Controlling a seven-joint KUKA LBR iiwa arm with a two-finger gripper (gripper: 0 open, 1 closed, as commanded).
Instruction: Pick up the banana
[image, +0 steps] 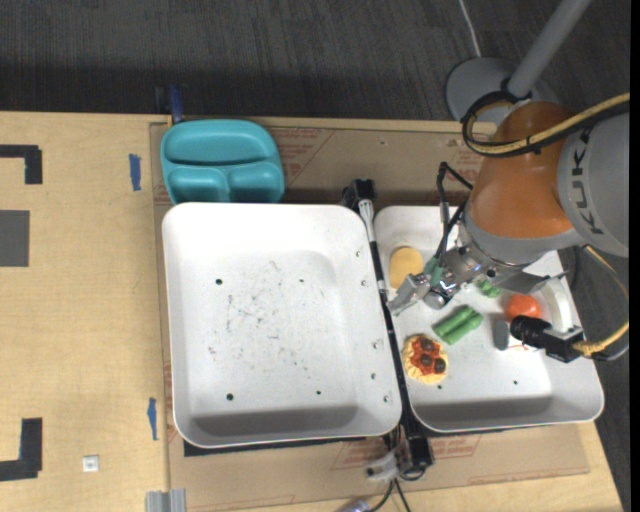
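Looking down, I see the gripper (425, 290) low in the right bin (570, 400), beside a pale yellow rounded item (405, 264) that I take for the banana. I cannot tell how it is set. Nothing looks lifted, so the grasp and raise remain. A green piece (458, 325) lies nearby.

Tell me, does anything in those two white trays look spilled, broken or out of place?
Nothing stands out. The right bin holds small toy foods lying loose: a yellowish piece, a green one, a round pizza-like one and an orange-red one. The gripper hangs over them. The left bin shows only faint scuffs.
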